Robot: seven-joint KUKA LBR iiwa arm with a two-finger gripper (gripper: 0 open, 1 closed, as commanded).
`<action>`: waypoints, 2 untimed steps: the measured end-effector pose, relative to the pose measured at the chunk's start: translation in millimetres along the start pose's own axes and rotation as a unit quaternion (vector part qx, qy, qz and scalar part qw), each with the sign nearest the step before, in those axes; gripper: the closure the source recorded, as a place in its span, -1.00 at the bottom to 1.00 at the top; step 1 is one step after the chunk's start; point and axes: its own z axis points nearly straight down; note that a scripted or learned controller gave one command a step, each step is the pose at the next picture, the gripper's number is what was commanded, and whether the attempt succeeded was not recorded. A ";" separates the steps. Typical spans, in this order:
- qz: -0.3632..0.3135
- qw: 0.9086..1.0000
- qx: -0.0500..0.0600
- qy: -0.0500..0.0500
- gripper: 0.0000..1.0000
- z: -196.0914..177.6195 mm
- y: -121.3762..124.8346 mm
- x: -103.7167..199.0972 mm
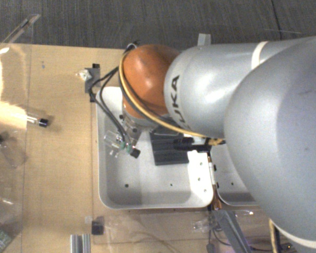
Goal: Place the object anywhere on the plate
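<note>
- Reaching in from the right, the grey arm (263, 125) takes up most of the view, its orange band (147, 78) sitting above the left bin with yellow and black cables looped around it.
- The wooden bench (47, 157) spreads out to the left and under both bins.
- The left bin (147, 194) is a shallow white tray with rounded corners; its floor shows a few small dark dots, and the arm covers its upper part.
- The right bin (231, 191) peeks out just beside it, mostly hidden under the arm.
- A dark flat rectangle (168, 149) lies in the left bin, below the orange band and partly under the arm; whether this is the plate or the object is unclear.
- The gripper (121, 144) hangs low over the left side of the left bin, just left of the dark rectangle. Its tip is a small blur of clear and dark parts, so I cannot tell whether anything is between them.
- A small black cube (97, 227) sits on the bench below the left bin.
</note>
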 end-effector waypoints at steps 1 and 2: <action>-0.057 0.998 0.000 -0.001 1.00 -32.7 32.7 -67.2; -0.043 0.999 0.001 0.000 1.00 33.7 2.2 -8.9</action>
